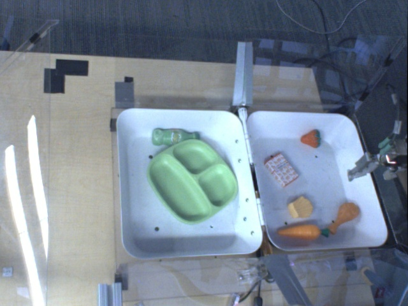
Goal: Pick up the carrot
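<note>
The carrot point(299, 232) is orange with a small green stem end pointing right. It lies flat along the front wall of the right bin point(331, 123). My gripper point(364, 168) is at that bin's right rim, low over the edge. It is well to the right of the carrot and farther back, and it does not touch the carrot.
The right bin also holds a strawberry point(310, 138) at the back, a red-and-white patterned packet point(281, 169), a tan block point(300, 206) and a brown drumstick-shaped piece point(346, 214) just right of the carrot. In the left bin point(134, 190) are a green divided plate point(192, 179) and a green bottle point(173, 135).
</note>
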`<state>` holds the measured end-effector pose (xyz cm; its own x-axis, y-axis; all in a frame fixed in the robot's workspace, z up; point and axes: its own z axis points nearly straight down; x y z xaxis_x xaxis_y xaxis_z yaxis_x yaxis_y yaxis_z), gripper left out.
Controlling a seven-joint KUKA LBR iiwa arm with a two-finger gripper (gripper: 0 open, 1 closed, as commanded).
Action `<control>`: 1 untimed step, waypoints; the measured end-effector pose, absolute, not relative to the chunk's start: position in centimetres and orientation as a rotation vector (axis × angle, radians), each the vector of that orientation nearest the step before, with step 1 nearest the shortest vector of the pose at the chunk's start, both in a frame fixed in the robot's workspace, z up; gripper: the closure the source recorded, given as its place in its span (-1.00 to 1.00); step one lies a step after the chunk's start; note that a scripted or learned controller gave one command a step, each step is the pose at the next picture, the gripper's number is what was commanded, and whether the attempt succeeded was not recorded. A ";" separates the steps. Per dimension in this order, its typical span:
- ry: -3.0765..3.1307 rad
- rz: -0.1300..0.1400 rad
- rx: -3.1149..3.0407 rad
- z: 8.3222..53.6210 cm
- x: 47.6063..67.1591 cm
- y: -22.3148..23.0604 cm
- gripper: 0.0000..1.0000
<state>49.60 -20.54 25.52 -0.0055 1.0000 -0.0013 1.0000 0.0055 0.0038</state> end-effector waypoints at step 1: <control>2.360 0.003 2.068 13.9 49.3 -19.4 -1.00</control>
